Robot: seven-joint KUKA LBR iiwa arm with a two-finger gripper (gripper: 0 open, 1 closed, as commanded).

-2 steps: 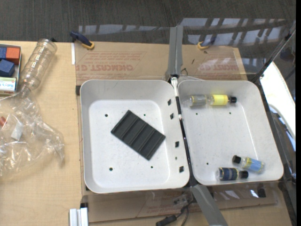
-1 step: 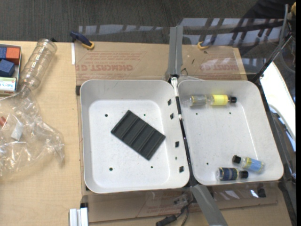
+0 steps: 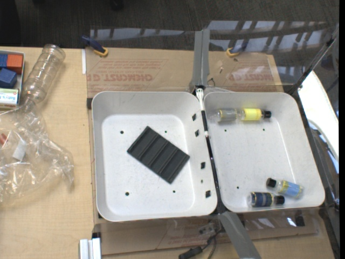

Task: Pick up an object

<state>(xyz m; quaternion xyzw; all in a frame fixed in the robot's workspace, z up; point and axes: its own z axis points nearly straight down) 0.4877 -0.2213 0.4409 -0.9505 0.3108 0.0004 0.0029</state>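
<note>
You have two white bins side by side on the tabletop (image 3: 59, 90), and four loose objects in them. Nearest you, in the right bin (image 3: 302, 144), two small bottles lie close together at the front right corner: a dark blue one with a black cap (image 3: 265, 199) lying flat along the front wall, and just behind it a pale blue bottle with a black cap and a yellowish band (image 3: 285, 187), tilted toward the corner. Their labels are too small to read.

In the left bin (image 3: 108, 198), a single dark grey ribbed slab (image 3: 158, 154) lies flat near the middle, turned at a slant to the bin walls, with grooves running along its length.

Further back, near the rear wall of the right bin, one bottle with a clear body, a yellow section and a black cap (image 3: 243, 114) lies on its side, parallel to the wall.

Left of the bins, crumpled clear plastic wrap (image 3: 29, 155) runs off the frame's edge; what is inside is hard to make out. Behind it lies one clear plastic bottle (image 3: 42, 72), and at the far left a box of coloured blocks (image 3: 11, 74), cut off by the edge.

You cannot judge the gripper's state from this view.
</note>
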